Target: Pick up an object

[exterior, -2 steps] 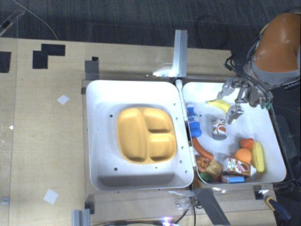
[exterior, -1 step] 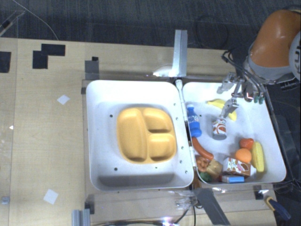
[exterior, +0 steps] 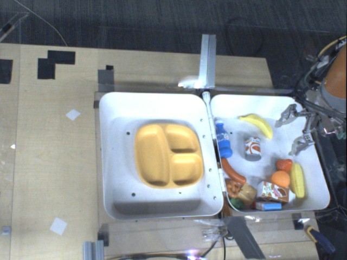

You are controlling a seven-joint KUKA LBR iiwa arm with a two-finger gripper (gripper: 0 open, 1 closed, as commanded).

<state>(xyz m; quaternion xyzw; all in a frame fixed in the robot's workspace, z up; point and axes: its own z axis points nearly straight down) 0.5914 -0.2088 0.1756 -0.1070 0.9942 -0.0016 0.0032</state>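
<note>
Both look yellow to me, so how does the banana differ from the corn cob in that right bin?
The banana is curved and smooth, lying near the bin's far side; the corn cob is straight, with a bumpy surface, near the right wall. The banana lies apart from other items; the corn cob sits beside an orange. Both are yellow toy foods.

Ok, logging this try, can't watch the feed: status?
Gripper open, over right bin's far right side, holding nothing. Banana nearest, to its left; corn below it. Nothing between gripper and toys.
</note>
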